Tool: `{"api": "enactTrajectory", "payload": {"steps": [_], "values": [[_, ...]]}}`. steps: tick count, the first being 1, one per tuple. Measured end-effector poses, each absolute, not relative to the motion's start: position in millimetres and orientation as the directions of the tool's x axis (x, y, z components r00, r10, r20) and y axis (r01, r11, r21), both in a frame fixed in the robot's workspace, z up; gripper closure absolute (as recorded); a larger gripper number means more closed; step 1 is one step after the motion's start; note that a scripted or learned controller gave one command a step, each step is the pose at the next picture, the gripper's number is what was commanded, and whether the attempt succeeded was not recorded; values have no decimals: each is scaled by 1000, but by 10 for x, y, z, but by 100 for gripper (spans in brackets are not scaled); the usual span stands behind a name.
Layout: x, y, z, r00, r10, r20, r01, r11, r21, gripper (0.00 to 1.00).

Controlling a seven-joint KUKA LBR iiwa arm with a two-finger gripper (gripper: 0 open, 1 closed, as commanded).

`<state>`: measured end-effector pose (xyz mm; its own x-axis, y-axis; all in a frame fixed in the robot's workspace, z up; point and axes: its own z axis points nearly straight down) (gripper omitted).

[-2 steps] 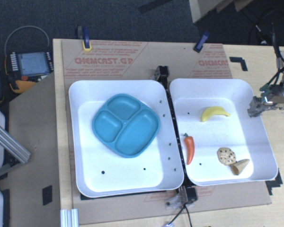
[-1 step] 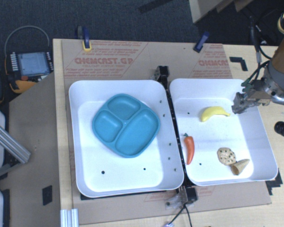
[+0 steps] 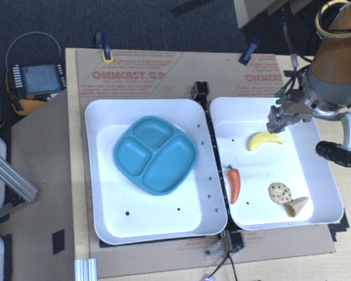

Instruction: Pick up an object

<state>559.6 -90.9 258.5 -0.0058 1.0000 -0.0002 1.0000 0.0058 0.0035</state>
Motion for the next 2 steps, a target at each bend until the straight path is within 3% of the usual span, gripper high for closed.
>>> {"api": "enactTrajectory", "payload": {"steps": [1, 2], "values": [[5634, -417, 2539, -1, 1000, 1, 1000, 1, -1, 100], [5869, 122, 2546, -6, 1000, 1, 1000, 6, 4, 100]]}}
